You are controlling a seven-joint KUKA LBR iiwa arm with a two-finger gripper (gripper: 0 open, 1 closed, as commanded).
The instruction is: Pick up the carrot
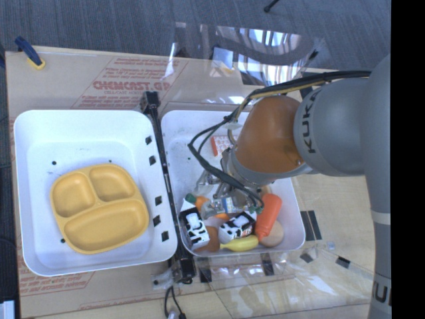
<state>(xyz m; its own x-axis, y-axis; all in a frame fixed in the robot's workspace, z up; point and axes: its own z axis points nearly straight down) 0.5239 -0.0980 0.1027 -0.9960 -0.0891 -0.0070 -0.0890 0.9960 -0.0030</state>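
Carrot, the orange tapered plastic toy (268, 214), is lying in the right-hand shallow white bin (174, 153), near that bin's front right corner, leaning among the other toys. Its long axis is running from upper right down to lower left in the camera view, with the thick end up. The tool (222, 201) is hanging just to the carrot's left, under the orange band of the grey arm (335, 131), so the carrot is lying to the tool's right and slightly toward the front of the bin. Whether the tool is standing apart or together I cannot tell, since the wrist and cables are covering it; nothing is visibly clamped in it.

Counting: 1 carrot, 2 black-and-white cow-patterned blocks (194, 228), 1 yellow banana-shaped toy (240, 244), 1 pale rounded egg-like piece (272, 234). The left-hand white bin (30, 135) is carrying 1 yellow 3-compartment plate (99, 206). Both bins are sitting side by side on the surface (99, 78). A short sideways shift is probably needed.
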